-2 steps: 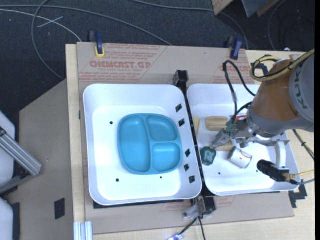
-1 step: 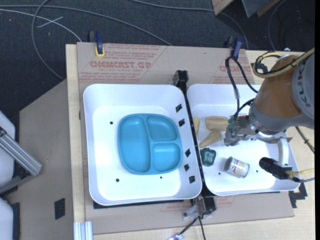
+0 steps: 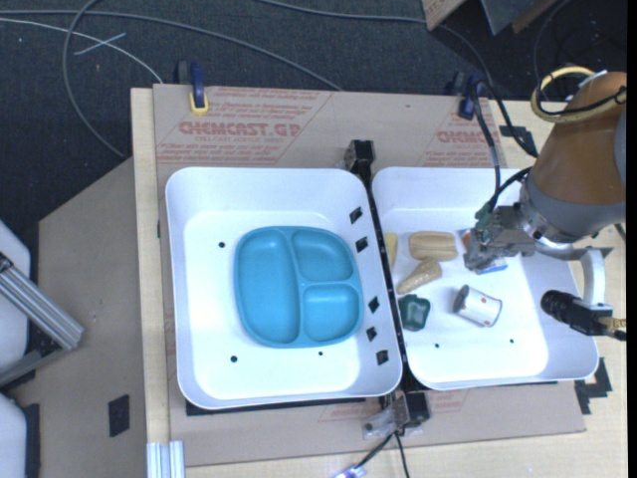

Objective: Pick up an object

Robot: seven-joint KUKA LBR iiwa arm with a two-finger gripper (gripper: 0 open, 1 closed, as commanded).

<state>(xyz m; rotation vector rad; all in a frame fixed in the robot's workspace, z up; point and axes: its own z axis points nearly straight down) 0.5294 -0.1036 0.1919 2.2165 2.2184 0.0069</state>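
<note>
- White plastic, shallow and glossy, makes up both bins: the left white bin (image 3: pixel 199 267) carries a blue 3-compartment plastic plate (image 3: pixel 297 285) near its middle, and the right white bin (image 3: pixel 518 352) carries the loose objects.
- Near the right bin's back-left area lies a tan, rounded block shaped like a bread roll (image 3: pixel 432 245); just in front of it a tan tapered piece (image 3: pixel 419 276) lies at a slant, pointing toward the left edge.
- A small dark green object (image 3: pixel 414 312) sits close to the bin's left edge, and a small white cylinder with a dark end (image 3: pixel 477 306) lies on its side near the bin's middle.
- The grey two-finger gripper (image 3: pixel 486 250) hangs over the back-right part of the bin, just right of the tan block; a bit of blue shows beneath it, too small to name.
- Whether its claw is apart or together cannot be told from this slant, and nothing is seen between the fingers.
- Judged by looks, the tan block seems light and possibly soft, so a hold across its short width at mid-length should suit; its rounded ends may slip.
- The white cylinder looks stiff, light and liable to roll, so gripping across its curved sides at the middle seems safest.
</note>
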